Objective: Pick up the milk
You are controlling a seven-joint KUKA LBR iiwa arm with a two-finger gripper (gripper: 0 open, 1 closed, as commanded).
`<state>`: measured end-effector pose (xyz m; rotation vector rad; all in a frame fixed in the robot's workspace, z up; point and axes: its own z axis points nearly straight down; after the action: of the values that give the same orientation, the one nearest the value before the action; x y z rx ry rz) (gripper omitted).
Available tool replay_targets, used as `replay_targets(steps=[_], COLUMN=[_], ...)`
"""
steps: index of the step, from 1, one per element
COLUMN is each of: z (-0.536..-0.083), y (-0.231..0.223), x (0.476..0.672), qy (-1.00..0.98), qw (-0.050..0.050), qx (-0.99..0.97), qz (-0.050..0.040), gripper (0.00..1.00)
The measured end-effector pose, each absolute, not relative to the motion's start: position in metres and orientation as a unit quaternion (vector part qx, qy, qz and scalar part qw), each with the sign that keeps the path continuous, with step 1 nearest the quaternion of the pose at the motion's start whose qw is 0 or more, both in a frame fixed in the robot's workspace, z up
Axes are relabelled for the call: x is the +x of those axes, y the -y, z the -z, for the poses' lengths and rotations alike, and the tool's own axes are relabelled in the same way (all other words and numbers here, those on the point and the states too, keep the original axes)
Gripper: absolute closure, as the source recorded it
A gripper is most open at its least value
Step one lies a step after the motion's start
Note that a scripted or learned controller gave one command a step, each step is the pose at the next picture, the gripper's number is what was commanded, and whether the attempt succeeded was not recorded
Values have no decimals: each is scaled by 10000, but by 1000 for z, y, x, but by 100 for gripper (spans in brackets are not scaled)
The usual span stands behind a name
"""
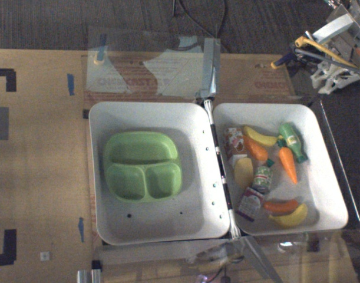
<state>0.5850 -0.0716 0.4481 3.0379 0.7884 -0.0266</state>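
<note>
On the left, the left bin [100,217] holds a green divided plate [143,165] and nothing that the task needs. The right bin [333,199] holds the toy food. The milk carton [234,140], as I judge the small white and red box to be, lies close to the left wall of this bin, with a banana [260,137] and a carrot [256,149] touching it or just beside it. The gripper [321,52] is at the upper right, outside the bins; whether it is wide or narrow I cannot tell. I think the reach has not begun. The next move must bring the arm over the bin and down. The wall leaves little room on the left side of the carton.
</note>
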Motion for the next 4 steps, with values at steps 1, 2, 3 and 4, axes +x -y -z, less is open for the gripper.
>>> replay_targets(steps=[1, 2, 3, 4], z=[-433, -433, -441, -433], y=[140, 139, 140, 200], x=[529, 529, 532, 494], qy=[-1526, -1529, -1539, -987], qw=[-11, -10, -1, -12], qx=[9883, 9882, 9881, 9951], qz=[45, 45, 66, 45], gripper=[100, 0, 100, 100])
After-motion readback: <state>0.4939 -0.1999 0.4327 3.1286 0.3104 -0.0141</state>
